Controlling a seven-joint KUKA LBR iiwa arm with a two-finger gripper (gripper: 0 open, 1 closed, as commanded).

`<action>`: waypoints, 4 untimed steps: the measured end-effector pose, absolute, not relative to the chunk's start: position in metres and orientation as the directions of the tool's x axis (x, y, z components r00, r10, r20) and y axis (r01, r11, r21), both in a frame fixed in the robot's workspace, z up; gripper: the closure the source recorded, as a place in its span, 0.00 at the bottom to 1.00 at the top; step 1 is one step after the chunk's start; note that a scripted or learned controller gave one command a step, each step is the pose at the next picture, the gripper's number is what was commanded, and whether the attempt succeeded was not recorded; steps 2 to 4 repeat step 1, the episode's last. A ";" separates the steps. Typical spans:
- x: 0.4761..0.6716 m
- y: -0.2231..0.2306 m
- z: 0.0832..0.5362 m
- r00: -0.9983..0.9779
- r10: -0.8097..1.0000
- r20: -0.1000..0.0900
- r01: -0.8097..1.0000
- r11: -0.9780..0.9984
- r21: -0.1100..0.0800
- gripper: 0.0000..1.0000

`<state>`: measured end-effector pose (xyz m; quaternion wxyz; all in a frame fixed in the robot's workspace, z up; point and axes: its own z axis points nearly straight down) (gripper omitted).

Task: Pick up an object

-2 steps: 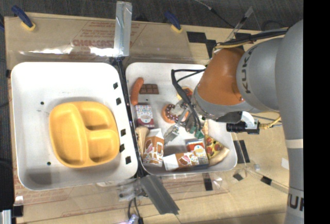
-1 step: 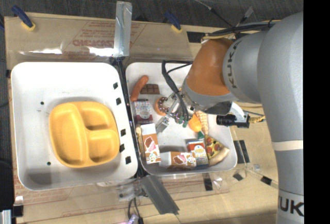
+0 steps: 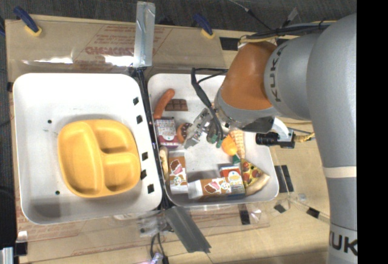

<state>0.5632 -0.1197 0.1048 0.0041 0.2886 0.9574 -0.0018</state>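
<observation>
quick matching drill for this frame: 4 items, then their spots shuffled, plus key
Items:
1. yellow plastic divided tray
2. orange toy sausage
3. toy pizza slice
4. strip of grey tape

Places:
A. right bin, near right corner
B. left bin, middle
C. cardboard above the gap between the bins
D. right bin, far left corner

Pairs: 1-B, 2-D, 3-A, 4-C

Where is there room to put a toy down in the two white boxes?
Left bin: bare floor all round the yellow tray, widest above it and along the bottom. Right bin: crowded with food packets and the gripper; a small bare patch sits above the packets, mid-floor.
</observation>
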 end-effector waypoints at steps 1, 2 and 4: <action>0.579 -0.133 0.275 -0.724 0.690 -0.012 0.690 0.724 0.006 1.00; 0.579 -0.133 0.275 -0.724 0.690 -0.012 0.690 0.724 0.006 1.00; 0.579 -0.133 0.275 -0.724 0.690 -0.012 0.690 0.724 0.006 1.00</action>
